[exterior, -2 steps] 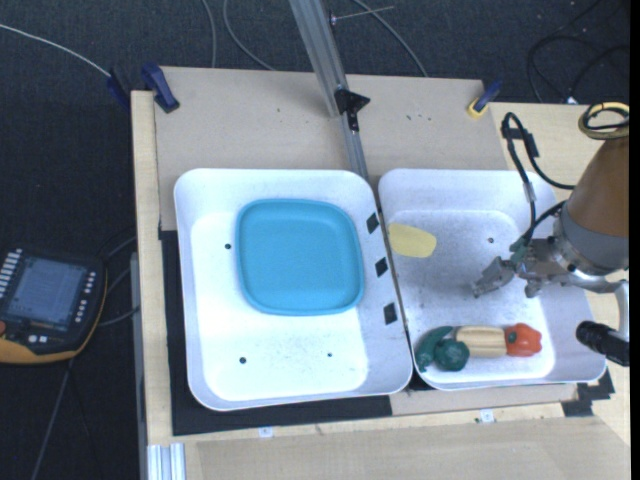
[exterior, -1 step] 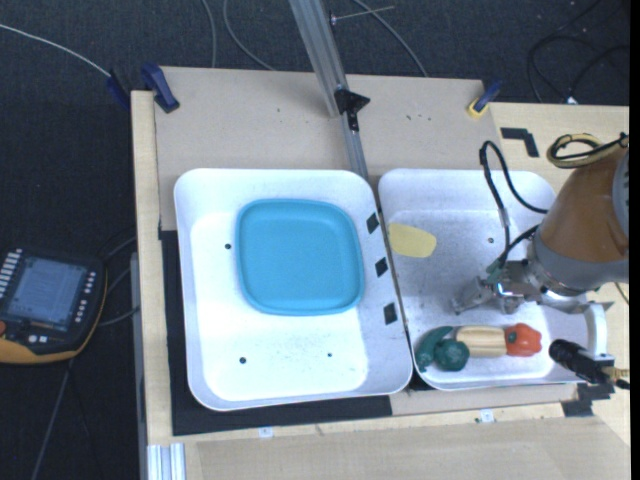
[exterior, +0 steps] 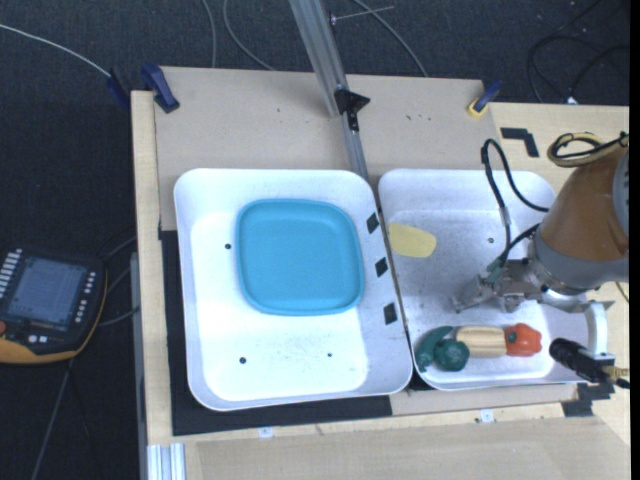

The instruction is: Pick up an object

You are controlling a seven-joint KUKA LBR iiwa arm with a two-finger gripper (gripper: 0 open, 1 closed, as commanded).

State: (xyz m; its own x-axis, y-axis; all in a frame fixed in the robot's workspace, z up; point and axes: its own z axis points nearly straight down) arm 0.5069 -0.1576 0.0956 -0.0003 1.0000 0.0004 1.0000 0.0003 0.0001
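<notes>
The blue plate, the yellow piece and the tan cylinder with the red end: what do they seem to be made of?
Blue plate: probably plastic, smooth and matte, even colour, soft rounded rim.
Yellow piece: thin and flat, perhaps foam or soft plastic; too small to tell.
Tan cylinder: looks like unpainted wood, pale and matte. Its red end seems glossier, painted or plastic.

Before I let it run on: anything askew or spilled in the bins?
Nothing stands out. The blue plate lies flat in the left bin; the toys and yellow piece lie loose in the right bin.
</notes>
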